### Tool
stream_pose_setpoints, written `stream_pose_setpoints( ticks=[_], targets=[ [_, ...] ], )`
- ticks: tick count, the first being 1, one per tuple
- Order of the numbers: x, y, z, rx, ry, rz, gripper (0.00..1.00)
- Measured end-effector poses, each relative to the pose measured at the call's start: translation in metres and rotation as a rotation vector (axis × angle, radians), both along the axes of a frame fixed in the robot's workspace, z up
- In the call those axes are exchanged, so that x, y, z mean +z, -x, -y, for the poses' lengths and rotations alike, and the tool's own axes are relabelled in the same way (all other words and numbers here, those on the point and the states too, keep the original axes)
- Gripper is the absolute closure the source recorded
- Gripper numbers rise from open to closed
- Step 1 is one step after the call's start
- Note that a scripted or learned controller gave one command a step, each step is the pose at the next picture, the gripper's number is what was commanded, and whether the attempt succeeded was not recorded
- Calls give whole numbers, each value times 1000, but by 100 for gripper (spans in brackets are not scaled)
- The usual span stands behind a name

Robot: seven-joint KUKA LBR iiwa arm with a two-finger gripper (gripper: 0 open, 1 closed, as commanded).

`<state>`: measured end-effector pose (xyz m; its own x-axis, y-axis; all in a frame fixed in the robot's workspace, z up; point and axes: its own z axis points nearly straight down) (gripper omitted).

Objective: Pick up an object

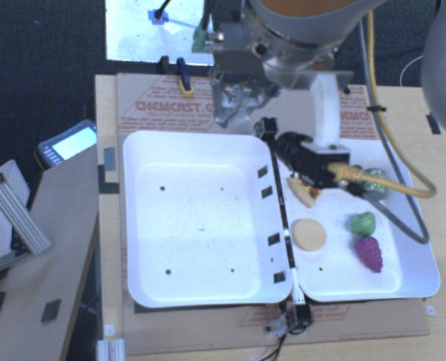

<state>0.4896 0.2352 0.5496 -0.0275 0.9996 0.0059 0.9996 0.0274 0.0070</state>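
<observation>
My gripper hangs high over the back rim of the left bin, near the cardboard behind it, with nothing seen in it. The objects lie in the right bin: a tan round disc near the divider, a green piece, a purple grape bunch and a yellowish wedge. A green and white ball at the back is partly hidden by the yellow cable. All of them lie well to the right of and nearer than the gripper.
Both bins rest on a cardboard sheet on the bench. A yellow and black clamp sits at the cardboard's back edge. A grey device lies on a side table to the left.
</observation>
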Motion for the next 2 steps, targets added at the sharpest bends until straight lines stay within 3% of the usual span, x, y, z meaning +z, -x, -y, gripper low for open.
stream_pose_setpoints(
  ticks=[1, 2],
  targets=[
    [0, 0, 0, 2, 0, -1, 0],
    [0, 0, 0, 2, 0, -1, 0]
  ],
)
